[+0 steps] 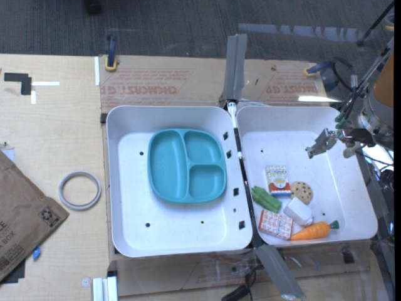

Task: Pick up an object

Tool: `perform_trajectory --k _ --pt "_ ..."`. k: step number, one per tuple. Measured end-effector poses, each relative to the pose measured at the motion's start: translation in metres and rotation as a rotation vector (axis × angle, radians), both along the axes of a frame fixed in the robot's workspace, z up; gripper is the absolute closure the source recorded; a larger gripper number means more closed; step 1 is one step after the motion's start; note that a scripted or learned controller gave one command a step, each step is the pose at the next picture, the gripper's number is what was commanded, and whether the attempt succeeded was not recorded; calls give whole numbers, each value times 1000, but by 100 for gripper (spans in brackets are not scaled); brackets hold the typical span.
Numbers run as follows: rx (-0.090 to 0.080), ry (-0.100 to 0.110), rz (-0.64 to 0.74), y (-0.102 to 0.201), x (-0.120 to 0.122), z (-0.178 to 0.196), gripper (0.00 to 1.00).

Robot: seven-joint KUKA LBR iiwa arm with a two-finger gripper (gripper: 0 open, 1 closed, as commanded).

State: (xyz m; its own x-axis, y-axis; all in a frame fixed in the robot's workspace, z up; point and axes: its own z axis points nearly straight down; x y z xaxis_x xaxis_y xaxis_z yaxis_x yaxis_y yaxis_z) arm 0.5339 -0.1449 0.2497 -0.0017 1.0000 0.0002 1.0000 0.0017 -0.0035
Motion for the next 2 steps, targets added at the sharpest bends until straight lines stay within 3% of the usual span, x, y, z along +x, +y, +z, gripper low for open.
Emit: perform_trajectory --k 1,2 --pt "0 0 158 95 23 -59 0" --pt "0 0 52 45 15 -106 0"
